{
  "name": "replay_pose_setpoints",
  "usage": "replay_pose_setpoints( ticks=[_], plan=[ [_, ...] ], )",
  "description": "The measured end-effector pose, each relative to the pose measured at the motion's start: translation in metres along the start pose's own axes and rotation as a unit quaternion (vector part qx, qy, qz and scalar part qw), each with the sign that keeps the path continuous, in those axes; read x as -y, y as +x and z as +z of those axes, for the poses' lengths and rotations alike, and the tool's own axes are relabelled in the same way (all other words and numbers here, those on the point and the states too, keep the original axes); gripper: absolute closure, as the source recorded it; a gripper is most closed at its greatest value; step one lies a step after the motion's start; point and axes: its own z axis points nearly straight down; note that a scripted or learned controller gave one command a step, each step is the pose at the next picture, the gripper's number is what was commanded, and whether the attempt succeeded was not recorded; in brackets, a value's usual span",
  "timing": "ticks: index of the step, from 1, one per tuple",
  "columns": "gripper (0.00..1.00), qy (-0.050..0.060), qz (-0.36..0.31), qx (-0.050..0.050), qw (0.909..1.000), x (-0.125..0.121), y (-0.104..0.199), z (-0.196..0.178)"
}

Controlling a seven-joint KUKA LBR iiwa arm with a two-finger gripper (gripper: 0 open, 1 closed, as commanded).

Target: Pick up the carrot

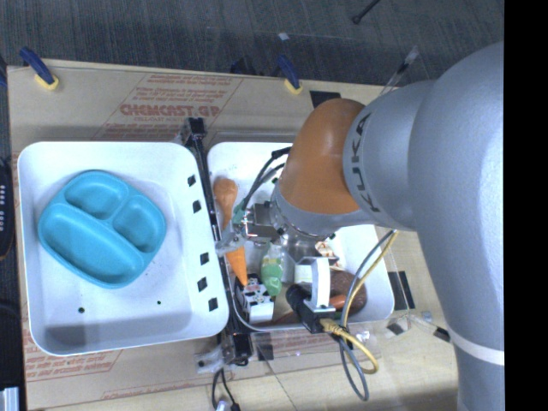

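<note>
The carrot (pixel 226 197) lies lengthwise along the left wall of the right bin (pixel 257 154). Its thick end points to the back and its thin orange tip (pixel 238 265) points to the front. My gripper (pixel 246 229) hangs from the orange-banded wrist directly over the carrot's middle and hides that stretch. Metal gripper parts sit against the carrot's right side. Whether the carrot is between them is hidden by the wrist.
A blue divided plate (pixel 101 226) lies in the left bin (pixel 51 332). Under the arm in the right bin are a green item (pixel 272 274), a brown item (pixel 353 296) and a small black-and-white item (pixel 256 299). The arm covers most of that bin.
</note>
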Motion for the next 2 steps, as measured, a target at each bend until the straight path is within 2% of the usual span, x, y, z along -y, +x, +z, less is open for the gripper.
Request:
replay_pose_setpoints(
  ticks=[1,2],
  plan=[
    [0.0,0.0,0.207,-0.002,0.9784,0.012,-0.033,0.0],
    [0.0,-0.001,0.252,-0.002,0.9678,0.024,0.07,0.0]
  ],
)
